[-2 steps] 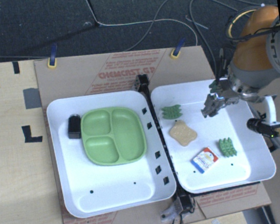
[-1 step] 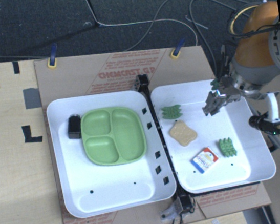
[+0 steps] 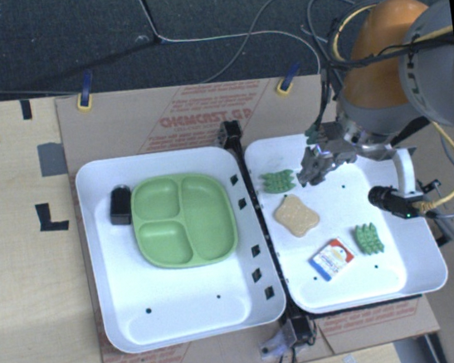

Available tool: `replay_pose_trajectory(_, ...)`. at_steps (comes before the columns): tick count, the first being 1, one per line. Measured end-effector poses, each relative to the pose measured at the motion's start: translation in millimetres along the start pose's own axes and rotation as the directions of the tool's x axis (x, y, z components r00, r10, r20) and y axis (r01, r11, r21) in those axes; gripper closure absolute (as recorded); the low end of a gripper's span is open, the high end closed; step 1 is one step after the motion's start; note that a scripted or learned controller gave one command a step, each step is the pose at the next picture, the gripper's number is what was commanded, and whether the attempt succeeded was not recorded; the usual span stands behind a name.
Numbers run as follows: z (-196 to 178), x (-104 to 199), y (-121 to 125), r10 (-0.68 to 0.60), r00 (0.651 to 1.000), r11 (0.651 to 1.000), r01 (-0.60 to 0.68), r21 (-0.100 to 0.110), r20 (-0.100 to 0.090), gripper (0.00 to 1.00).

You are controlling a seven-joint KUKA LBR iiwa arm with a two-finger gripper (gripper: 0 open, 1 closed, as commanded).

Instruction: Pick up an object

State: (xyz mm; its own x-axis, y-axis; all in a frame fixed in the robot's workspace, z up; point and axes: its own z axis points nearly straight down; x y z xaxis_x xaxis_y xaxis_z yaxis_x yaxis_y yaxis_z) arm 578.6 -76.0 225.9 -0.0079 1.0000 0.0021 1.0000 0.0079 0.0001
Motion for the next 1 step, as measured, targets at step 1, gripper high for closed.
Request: replay_pose_trajectory(1, -6.2, 50.9, 13.6, 0.001, 1.000, 1.000, -0.001, 0.001, 0.001, 1.00)
